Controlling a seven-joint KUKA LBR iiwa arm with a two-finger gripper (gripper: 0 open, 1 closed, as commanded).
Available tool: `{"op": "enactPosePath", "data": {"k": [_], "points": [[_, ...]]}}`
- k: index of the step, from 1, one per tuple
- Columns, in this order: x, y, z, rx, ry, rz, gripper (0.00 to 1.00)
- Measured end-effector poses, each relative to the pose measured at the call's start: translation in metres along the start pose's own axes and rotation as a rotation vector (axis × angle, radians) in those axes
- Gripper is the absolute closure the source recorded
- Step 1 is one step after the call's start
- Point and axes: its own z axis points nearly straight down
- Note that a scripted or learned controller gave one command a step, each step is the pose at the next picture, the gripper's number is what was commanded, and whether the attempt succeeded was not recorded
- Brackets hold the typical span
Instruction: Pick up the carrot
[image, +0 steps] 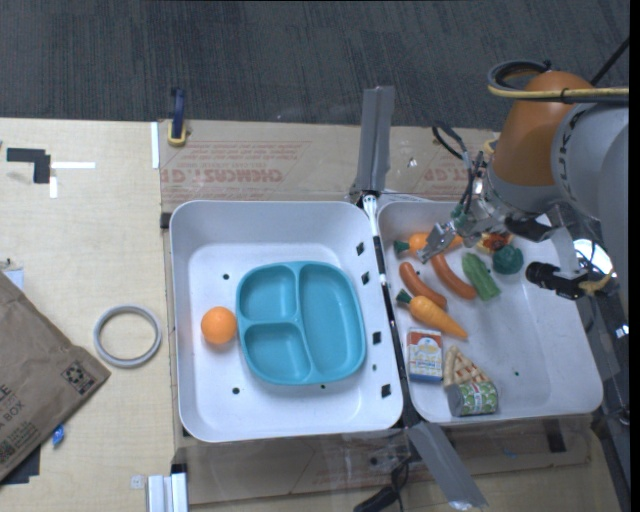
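The metal two-finger gripper (440, 243) hangs slightly open, empty, over the red plastic sausage (439, 273); closing here risks grabbing it (not the orange toy carrot (436, 314), nearer).

Both white bins (190, 330) look like smooth plastic with a soft sheen. The teal divided tray (300, 322) is matt plastic. The carrot (437, 315) and the orange ball (218, 325) have a smooth, toy-like plastic finish. The bench top (80, 250) looks like pale matt wood, and the box (35, 370) at left is brown cardboard.
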Motion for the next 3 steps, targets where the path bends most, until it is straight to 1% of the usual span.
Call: {"op": "enactPosePath", "data": {"k": [1, 2, 3], "points": [[0.011, 0.012, 0.02, 0.003, 0.002, 0.191, 0.0], [-0.007, -0.021, -0.025, 0.006, 0.003, 0.258, 0.0], [0.061, 0.028, -0.08, 0.005, 0.003, 0.343, 0.0]]}}
